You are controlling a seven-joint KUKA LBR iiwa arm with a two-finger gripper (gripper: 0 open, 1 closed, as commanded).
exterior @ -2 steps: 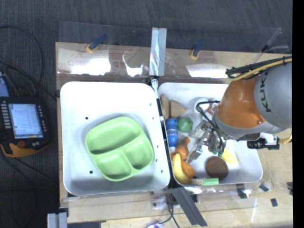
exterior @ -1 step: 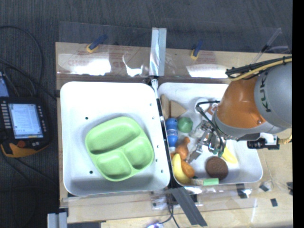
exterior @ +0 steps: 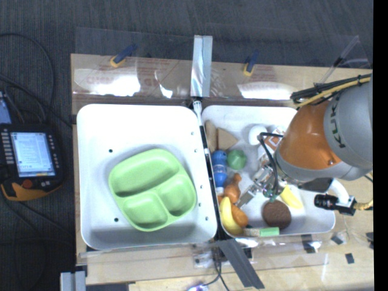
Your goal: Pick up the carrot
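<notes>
Gripper [exterior: 251,194], fingers parted and grasping nothing, hovers low in the right bin [exterior: 327,226], its tips just beside the carrot [exterior: 239,214], which lies at lower centre of the frame against a banana [exterior: 227,217]. Pickup not yet made; closing and lifting remain.

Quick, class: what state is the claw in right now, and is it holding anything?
Claw: down in the right bin by the carrot; open or closed cannot be told, and no grasp shows.

A wooden bench [exterior: 285,80] carries two shallow white bins side by side, left bin [exterior: 97,162] and right bin [exterior: 321,223], touching
</notes>
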